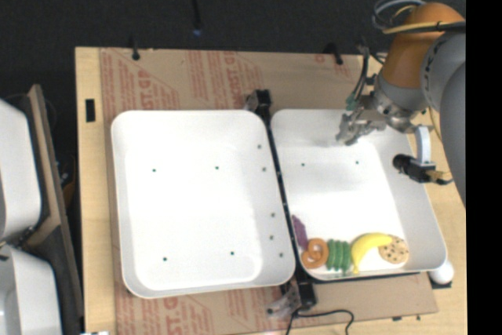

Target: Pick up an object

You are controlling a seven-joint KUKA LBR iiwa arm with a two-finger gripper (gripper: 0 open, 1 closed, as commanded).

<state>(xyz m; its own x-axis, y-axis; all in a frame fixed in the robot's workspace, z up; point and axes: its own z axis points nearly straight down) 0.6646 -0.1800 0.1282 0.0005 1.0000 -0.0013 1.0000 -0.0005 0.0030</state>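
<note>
The gripper (349, 133) hangs over the far part of the right bin (345, 184), with nothing visible between its fingers. Along the bin's near edge lies a row of small items. A purple piece (299, 229) sits at the left, then an orange ring (315, 253), a green ridged piece (340, 255), a yellow banana (369, 244) and a speckled cookie (394, 251). All of these lie well toward the near side from the gripper.
The left bin (196, 200) sits beside the right one on the brown board (180, 82). A black clip (259, 100) stands at the far end of the seam between the bins. White objects stand off the bench at the left.
</note>
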